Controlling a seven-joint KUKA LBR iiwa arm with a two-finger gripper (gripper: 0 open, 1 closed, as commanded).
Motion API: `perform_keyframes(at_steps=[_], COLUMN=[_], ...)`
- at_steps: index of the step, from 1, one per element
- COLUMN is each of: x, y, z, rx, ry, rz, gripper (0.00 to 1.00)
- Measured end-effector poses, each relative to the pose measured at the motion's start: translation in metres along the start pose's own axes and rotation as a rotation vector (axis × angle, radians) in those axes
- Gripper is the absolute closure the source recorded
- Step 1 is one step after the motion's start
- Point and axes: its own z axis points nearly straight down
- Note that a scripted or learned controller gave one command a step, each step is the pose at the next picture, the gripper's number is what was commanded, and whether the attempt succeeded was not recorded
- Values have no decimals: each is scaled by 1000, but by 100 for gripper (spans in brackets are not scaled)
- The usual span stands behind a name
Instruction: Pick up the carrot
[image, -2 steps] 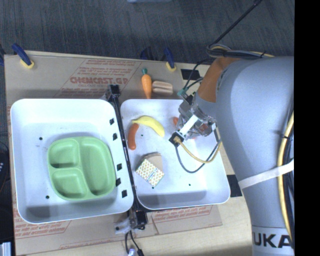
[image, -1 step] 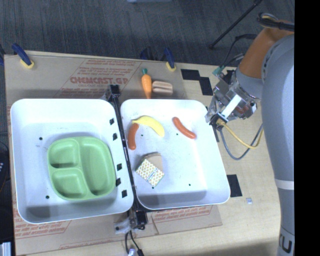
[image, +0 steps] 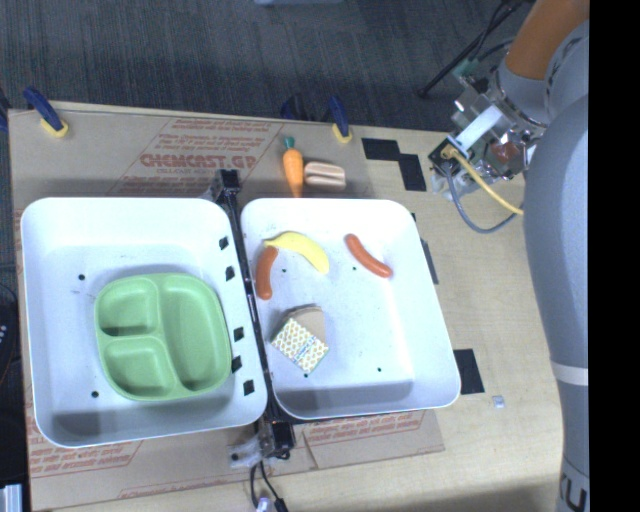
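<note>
The carrot (image: 291, 168), orange with a green top, lies on the bench just behind the right bin (image: 425, 300), outside it and near the bins' shared divider. My gripper (image: 497, 150) hangs at the upper right, off the bins and above the bench, well to the right of the carrot. Nothing can be seen held in it.
A small tan and pink block (image: 324, 176) lies right beside the carrot. The right bin holds a banana (image: 298, 250), two sausages (image: 265, 272) (image: 368, 255) and a patterned sandwich piece (image: 300, 342). A green divided plate (image: 160, 335) sits in the left bin (image: 50, 240).
</note>
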Motion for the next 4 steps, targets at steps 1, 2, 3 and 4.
perform_keyframes(at_steps=[1, 2, 3, 4], x=[-18, -37, 28, -51], y=[-81, -177, -162, -190], z=[54, 72, -41, 70], rx=[3, 2, -1, 2], ry=[-3, -4, 0, -4], rz=[129, 128, 222, 180], gripper=[100, 100, 100, 100])
